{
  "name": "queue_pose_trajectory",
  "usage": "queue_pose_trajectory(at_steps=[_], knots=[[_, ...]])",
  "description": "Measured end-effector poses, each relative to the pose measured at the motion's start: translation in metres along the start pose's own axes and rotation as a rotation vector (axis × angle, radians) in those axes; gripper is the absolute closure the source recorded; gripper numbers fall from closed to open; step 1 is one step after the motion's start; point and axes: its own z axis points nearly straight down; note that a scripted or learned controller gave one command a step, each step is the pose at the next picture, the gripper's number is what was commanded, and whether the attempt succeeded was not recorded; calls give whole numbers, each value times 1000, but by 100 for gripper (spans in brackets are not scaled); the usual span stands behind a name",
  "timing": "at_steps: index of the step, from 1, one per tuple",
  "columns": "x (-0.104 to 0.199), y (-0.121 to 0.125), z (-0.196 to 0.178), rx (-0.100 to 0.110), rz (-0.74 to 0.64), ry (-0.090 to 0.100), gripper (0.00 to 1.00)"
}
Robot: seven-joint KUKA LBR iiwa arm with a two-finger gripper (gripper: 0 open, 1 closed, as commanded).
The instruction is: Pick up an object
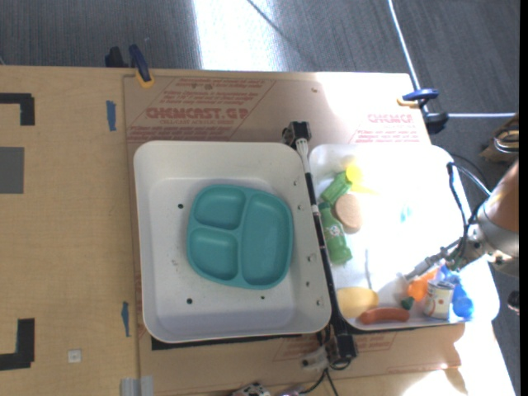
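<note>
1. Over the right bin, near its front right corner, I have the gripper low among a tight cluster of toys; glare washes out that corner and I cannot tell how it is set or whether it has anything.
2. The likeliest targets sit right there: an orange piece, a white can and a blue item, all touching or nearly so.
3. My worry is a miss or a double grab, since the pieces crowd each other against the bin wall.
4. A red sausage and a yellow lemon lie along the front edge, close enough to get nudged.
5. Further off, a green bottle, a tan bun and a yellow piece line the left side.
6. A teal divided plate fills the left bin, well apart.
</note>
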Motion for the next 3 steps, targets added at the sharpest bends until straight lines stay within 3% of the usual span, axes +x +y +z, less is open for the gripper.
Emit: queue_pose_trajectory(at_steps=[1,2,3], knots=[[-5,0,-11,-6,7,-18,100],[-13,10,-61,12,-124,-11,100],[-23,38,-68,13,-344,-10,100]])
